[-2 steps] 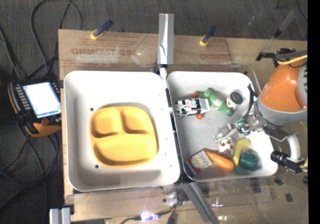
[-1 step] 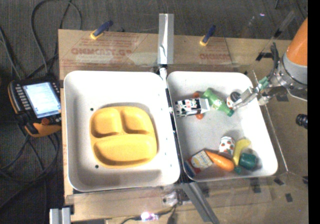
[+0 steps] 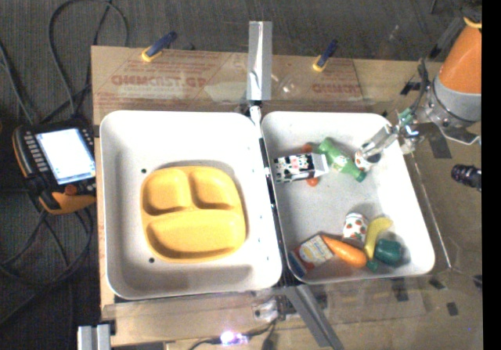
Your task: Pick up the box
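The box (image 3: 295, 167), a cow-print carton, lay untouched at the far left of the right bin (image 3: 423, 207), well apart from the gripper (image 3: 376, 145) over the far right, jaw state indeterminable; approach stage judged, requiring leftward travel and descent.

Glossy yellow plastic tray (image 3: 193, 211); smooth white plastic bins (image 3: 125, 262).
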Controlling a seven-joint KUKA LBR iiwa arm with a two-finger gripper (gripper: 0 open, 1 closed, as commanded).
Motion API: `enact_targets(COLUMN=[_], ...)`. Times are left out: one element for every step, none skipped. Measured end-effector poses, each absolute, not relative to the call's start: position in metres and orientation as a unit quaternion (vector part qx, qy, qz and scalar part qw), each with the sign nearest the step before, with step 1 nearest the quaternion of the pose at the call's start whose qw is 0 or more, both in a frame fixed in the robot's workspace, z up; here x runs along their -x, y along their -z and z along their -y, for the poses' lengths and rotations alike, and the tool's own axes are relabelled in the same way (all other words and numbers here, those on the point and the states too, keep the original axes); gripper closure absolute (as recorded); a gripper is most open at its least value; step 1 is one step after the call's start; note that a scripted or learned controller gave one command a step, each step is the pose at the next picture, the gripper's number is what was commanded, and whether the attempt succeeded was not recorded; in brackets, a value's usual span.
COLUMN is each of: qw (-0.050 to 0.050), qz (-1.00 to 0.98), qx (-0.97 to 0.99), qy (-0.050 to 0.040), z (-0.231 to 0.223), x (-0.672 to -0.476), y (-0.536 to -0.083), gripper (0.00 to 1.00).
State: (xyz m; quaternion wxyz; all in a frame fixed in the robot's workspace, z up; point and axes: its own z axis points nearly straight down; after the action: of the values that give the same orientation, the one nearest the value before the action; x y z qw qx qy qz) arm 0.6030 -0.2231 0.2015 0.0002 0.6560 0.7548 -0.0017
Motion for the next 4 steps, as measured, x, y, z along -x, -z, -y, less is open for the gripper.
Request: enact_targets(qw=[0.006, 0.012, 0.006, 0.006], qz=[-0.733, -0.792, -0.779, -0.825], qx=[-0.680, -0.610, -0.627, -0.566], qy=[-0.0043, -0.0028, -0.0038, -0.0012], z=[0.216, 0.176, 0.189, 0.144], x=[-0.642, -0.612, -0.606, -0.569], y=[-0.106, -0.096, -0.090, -0.090], gripper=[0.00, 0.00, 0.00, 0.00])
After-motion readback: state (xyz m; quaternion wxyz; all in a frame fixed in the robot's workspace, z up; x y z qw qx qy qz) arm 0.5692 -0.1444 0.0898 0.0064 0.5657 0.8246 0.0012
